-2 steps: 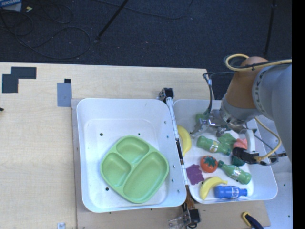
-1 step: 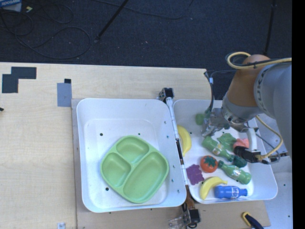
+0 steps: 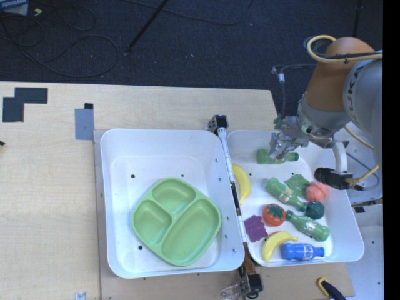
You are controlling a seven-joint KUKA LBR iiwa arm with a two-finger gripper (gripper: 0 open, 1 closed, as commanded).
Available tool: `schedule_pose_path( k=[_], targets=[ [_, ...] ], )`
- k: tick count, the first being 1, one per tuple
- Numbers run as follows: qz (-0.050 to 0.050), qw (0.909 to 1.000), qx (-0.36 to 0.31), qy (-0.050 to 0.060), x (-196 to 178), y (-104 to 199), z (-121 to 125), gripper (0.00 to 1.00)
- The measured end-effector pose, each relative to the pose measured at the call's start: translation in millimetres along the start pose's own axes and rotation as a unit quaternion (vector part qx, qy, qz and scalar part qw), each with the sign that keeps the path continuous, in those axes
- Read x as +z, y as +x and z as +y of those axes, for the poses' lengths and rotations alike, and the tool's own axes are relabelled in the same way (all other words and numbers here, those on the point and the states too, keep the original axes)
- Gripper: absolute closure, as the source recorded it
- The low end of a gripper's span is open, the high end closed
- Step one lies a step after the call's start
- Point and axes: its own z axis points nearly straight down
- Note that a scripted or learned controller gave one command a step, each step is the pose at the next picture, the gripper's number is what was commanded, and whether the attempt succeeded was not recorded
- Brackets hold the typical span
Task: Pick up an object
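My gripper [image 3: 284, 147] hangs low over the back part of the right bin [image 3: 340, 227]. A small green object [image 3: 266, 157] lies right under it, sticking out to the left of the gripper's tip. Whether that object is held cannot be made out. In front of it the bin holds a green bottle [image 3: 282, 191], a pink object [image 3: 317, 191], a tomato [image 3: 274, 214], a dark green bottle [image 3: 310, 226], purple grapes [image 3: 255, 228], a banana [image 3: 277, 242] and a blue bottle [image 3: 301, 251].
A second yellow banana [image 3: 241, 181] leans on the right bin's left wall. The left bin [image 3: 125, 161] holds a green divided plate [image 3: 177, 220]. A black clamp [image 3: 219, 124] sits at the back where the bins meet.
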Motion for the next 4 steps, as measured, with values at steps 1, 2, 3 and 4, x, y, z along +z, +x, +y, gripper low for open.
schedule_pose_path(
  k=[1, 2, 3, 4],
  targets=[
    [0.0, 1.0, 0.0, 0.001, -24.2, -2.5, 7.9, 1.0],
    [0.0, 1.0, 0.0, 0.0, -48.7, 1.5, 8.1, 1.0],
    [0.0, 1.0, 0.0, 0.0, -55.7, 19.8, 8.2, 1.0],
    [0.0, 1.0, 0.001, 0.0, -55.1, 4.5, 8.0, 1.0]
  ],
)
